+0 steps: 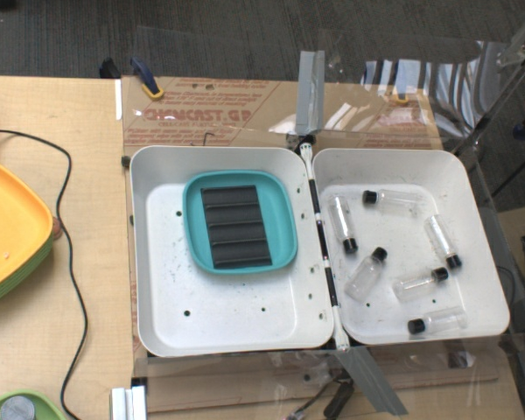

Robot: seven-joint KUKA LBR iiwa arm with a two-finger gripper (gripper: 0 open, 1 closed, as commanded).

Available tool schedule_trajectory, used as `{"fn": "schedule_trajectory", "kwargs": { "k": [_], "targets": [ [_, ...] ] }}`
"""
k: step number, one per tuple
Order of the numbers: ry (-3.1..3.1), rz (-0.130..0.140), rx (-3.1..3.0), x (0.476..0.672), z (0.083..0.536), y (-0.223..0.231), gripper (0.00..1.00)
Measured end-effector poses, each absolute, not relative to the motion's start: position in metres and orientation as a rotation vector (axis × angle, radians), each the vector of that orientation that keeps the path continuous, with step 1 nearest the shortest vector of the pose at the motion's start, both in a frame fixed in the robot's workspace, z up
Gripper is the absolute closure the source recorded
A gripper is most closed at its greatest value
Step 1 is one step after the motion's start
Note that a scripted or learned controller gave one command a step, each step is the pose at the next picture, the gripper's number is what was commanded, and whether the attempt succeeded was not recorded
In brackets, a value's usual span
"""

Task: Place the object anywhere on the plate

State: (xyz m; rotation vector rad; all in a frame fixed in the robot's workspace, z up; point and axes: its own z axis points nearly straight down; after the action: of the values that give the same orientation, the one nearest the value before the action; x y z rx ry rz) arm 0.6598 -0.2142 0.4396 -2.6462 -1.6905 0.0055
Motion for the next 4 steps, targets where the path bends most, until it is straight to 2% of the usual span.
{"fn": "schedule_trajectory", "kwargs": {
  "k": [2, 3, 4],
  "targets": [
    [-1.262, 0.006, -2.875, 0.659, 0.440, -0.212, 0.00],
    [-0.927, 0.009, -3.000, 0.645, 0.439, -0.216, 0.00],
    [-0.697, 0.008, -3.062, 0.650, 0.439, -0.221, 0.00]
  ]
}}
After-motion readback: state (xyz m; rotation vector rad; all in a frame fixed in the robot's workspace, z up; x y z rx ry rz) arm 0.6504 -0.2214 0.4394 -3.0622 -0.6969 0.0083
